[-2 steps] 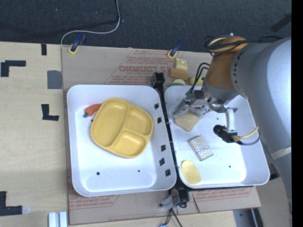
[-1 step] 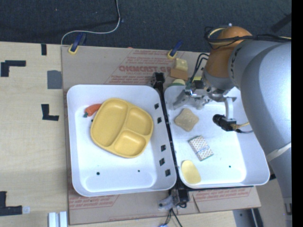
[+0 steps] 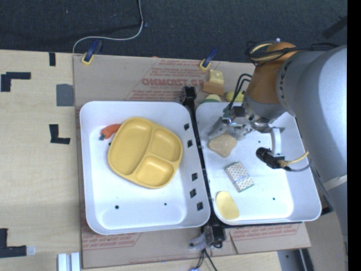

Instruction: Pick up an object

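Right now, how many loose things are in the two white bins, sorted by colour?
Yellow: 2, divided plate and small flat piece
Orange: 1, piece behind the plate
Tan: 1, lump
White patterned: 1, packet
Total: 5

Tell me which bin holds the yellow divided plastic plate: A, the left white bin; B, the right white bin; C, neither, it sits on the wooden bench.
A: the yellow divided plastic plate lies inside the left white bin, with an orange piece tucked at its upper-left edge.
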Tool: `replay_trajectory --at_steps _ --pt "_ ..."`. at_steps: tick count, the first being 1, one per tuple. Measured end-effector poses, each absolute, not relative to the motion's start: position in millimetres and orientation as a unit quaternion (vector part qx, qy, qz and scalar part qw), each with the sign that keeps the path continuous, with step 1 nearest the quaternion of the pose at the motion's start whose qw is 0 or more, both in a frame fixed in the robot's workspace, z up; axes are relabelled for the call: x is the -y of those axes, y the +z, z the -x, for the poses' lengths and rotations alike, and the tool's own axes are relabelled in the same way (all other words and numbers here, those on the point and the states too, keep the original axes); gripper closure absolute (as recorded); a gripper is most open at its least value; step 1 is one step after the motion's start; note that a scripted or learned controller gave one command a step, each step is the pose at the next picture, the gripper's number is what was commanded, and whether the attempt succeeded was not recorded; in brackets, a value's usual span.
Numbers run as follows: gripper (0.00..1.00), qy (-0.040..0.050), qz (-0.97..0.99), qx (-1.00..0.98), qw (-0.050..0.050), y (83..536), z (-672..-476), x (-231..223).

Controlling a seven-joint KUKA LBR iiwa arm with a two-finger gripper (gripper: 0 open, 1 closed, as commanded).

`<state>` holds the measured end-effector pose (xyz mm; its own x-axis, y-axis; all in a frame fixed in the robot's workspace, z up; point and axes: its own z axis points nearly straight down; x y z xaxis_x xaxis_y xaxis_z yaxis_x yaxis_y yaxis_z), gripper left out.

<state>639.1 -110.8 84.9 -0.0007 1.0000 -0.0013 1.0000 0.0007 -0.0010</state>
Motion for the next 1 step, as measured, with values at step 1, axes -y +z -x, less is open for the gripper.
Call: replay_trajectory --at_steps 1 --pt "0.0 0.0004 -0.706 -0.708 0.001 84.3 -669.3 110.0"
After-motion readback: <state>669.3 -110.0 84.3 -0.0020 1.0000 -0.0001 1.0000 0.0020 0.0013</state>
